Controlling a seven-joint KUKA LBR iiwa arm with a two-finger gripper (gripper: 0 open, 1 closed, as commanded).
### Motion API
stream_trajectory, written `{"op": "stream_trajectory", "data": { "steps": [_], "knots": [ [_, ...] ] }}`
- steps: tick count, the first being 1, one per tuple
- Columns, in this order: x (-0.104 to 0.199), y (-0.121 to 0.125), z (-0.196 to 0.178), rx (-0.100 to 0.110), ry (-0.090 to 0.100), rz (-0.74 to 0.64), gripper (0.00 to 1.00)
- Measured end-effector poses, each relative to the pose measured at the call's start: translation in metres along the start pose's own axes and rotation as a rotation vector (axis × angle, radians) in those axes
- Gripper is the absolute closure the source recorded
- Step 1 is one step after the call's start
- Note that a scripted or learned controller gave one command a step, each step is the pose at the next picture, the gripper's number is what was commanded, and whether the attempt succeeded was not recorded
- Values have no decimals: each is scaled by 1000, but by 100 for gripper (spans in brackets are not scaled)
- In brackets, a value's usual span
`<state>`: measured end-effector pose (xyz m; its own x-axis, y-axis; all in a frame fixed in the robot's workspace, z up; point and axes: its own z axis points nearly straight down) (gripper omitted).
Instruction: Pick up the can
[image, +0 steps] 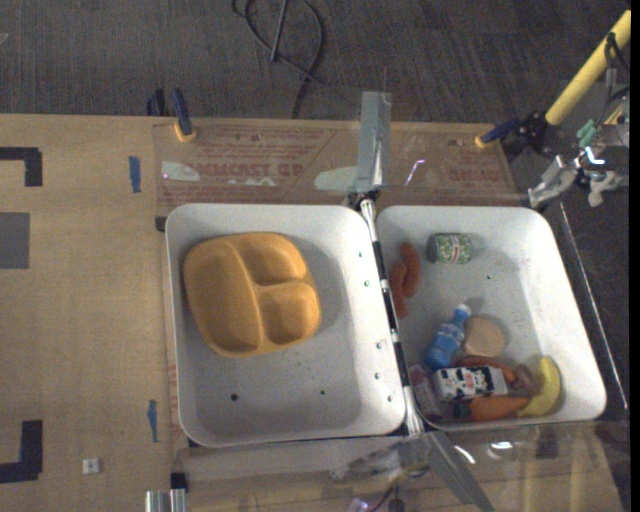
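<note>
Camera view, green can (450, 248) seen lying on its side near right bin's (570, 300) far edge, bare floor around it, gripper (575, 170) parked beyond the bin's far right corner, finger state not discernible.

Green can (450, 248) on its side, right bin (570, 300)

A yellow divided plate (252, 292) lies in the left bin (290, 410). In the right bin (570, 300), at 6 o'clock, a blue bottle (446, 340), a milk carton (468, 381) and a banana (545, 388) lie close together.

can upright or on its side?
On its side. The can lies in the right bin, near the back, its green label wall facing up and its long axis running left-right.
</note>
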<state>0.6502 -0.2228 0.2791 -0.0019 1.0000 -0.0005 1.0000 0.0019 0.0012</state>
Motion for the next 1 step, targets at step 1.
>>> {"op": "stream_trajectory", "data": {
  "steps": [1],
  "knots": [
    [25,16,119,0,0,-116,0]
  ]
}}
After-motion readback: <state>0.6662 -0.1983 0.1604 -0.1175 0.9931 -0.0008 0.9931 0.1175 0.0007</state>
